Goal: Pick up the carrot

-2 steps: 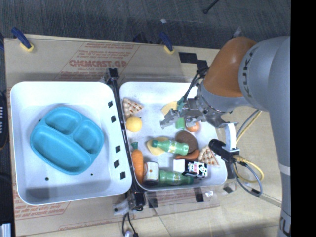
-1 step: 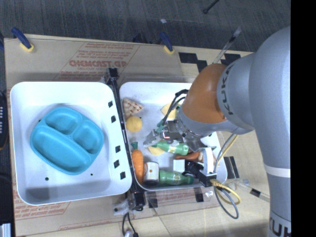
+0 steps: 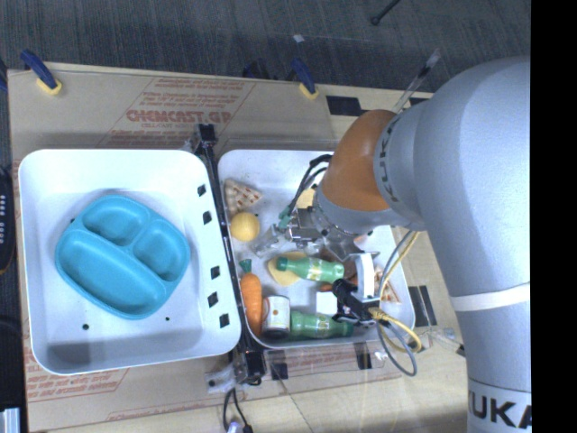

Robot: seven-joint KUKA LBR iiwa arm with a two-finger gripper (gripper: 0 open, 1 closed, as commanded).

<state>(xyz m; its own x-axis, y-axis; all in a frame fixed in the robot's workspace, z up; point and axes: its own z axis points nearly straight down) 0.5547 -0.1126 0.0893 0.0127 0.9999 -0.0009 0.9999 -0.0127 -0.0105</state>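
The orange carrot (image 3: pixel 251 300) lies lengthwise against the left wall of the right bin (image 3: pixel 270 159), near its front corner. My gripper (image 3: pixel 282 232) hangs low over the middle of that bin, beside a yellow lemon (image 3: pixel 243 226) and up and to the right of the carrot. A gap separates it from the carrot. The grey wrist and its orange band (image 3: pixel 356 174) hide the bin's right half.
Packed around the carrot are a small can (image 3: pixel 277 314), two green bottles (image 3: pixel 312 268) (image 3: pixel 321 326) and a pale yellow item (image 3: pixel 285 274). A waffle-like piece (image 3: pixel 242 193) lies at the back. The left bin (image 3: pixel 36 242) holds a blue divided plate (image 3: pixel 123 255).
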